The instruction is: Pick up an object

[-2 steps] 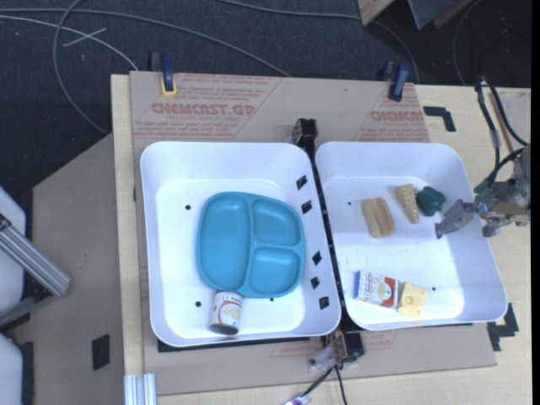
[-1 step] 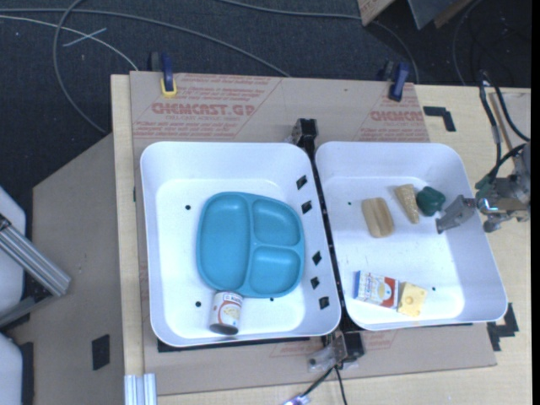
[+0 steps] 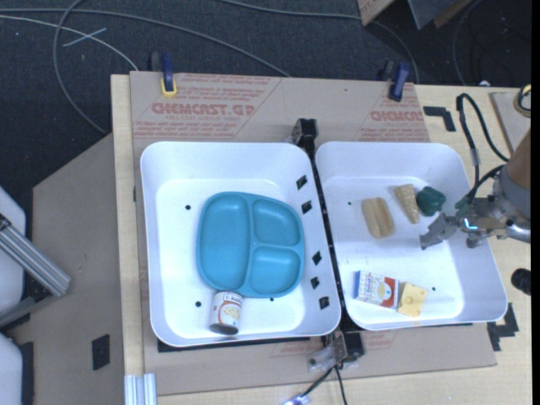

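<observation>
Nearest, left bin (image 3: pixel 160 251): can (image 3: pixel 225 312) on its side, blue divided plate (image 3: pixel 251 243) behind. Right bin (image 3: pixel 472 302): carton (image 3: pixel 375 288) touching yellow block (image 3: pixel 413 299) at front. Gripper (image 3: pixel 451 229) above mid-bin, fingers spread, holding nothing. Farther back: two bread pieces (image 3: pixel 379 217), green ball (image 3: pixel 431 198).

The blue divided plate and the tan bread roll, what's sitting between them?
In the camera view, between the blue divided plate and the tan bread roll stand the two bins' adjoining white walls with black clips; otherwise bare bin floor.
</observation>
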Robot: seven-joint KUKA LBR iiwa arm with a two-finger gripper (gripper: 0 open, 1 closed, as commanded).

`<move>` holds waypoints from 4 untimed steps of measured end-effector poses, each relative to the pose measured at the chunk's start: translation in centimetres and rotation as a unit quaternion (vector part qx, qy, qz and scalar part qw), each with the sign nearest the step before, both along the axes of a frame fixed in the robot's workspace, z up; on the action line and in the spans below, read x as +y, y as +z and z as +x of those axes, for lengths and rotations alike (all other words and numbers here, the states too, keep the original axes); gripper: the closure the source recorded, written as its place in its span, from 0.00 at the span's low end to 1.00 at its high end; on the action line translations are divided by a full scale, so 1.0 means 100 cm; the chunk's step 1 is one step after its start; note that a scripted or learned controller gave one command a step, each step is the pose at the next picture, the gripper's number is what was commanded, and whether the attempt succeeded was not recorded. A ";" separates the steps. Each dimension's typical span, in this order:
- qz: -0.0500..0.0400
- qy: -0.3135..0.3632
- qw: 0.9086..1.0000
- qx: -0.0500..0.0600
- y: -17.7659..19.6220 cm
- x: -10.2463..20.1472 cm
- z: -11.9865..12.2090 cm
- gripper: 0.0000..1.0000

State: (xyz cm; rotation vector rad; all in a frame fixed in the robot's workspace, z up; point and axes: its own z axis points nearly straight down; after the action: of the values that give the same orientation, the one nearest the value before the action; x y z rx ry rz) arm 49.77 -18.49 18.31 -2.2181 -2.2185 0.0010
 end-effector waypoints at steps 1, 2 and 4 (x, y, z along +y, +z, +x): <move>0.000 0.000 1.000 0.001 -0.062 0.005 0.001 0.00; 0.000 0.000 1.000 0.000 -0.100 0.006 0.001 0.00; -0.002 0.000 1.000 -0.004 -0.044 0.009 0.002 1.00</move>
State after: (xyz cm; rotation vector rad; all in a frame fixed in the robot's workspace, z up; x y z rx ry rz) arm 49.97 -17.62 13.90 -2.2228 -2.2246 -0.0030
